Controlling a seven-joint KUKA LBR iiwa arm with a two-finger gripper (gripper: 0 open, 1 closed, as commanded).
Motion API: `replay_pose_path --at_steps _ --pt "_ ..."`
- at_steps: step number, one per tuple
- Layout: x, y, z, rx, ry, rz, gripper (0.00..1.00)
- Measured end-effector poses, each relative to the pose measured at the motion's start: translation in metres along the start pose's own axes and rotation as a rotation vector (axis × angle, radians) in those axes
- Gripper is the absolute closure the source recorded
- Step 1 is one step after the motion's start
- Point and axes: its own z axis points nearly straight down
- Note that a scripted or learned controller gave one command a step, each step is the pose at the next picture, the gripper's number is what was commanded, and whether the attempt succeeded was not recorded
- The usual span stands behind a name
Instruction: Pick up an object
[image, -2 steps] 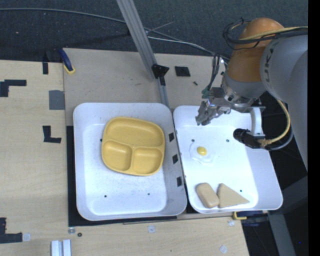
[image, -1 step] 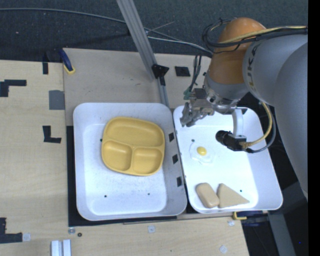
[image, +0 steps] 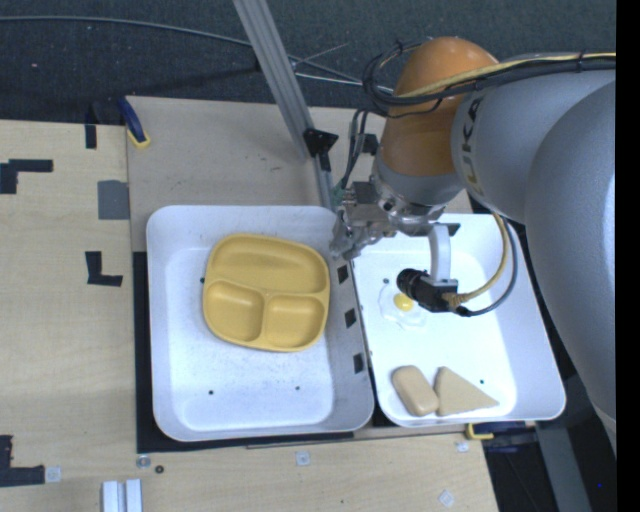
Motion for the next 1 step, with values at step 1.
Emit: replay_pose_path --at_steps 1 --pt "0.0420 -0.0145 0.0008 0.001 -0.001 0.002 1.00"
